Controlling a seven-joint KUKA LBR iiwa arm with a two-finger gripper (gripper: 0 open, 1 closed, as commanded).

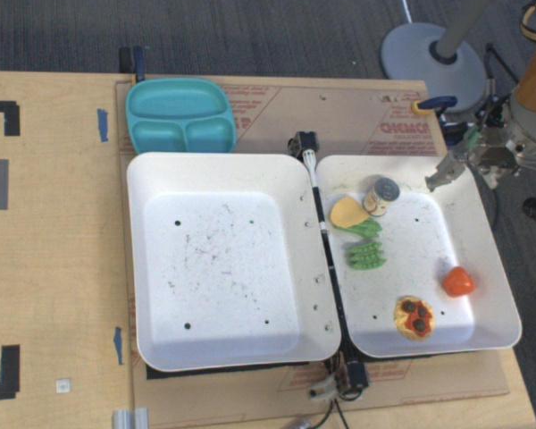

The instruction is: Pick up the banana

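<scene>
A: Gripper [439, 178] hangs over the right bin's [487, 266] far right rim, well apart from the banana [347, 213]. Wide or narrow? Can't tell from this angle.

B: Where's the banana exactly?

A: Yellow piece in the far-left corner of that bin, near the divider btw the bins. Small can [382, 193] is just beside it, maybe touching. Green veg [366, 231] sits against its near edge.

B: Tight spot, then.

A: Yep. Imo come straight down, centred on the yellow, and close along a line that misses both can and greens, else it may nip a neighbour instead. Tomato [458, 281] and pizza toy [414, 317] are well apart, no issue.
</scene>
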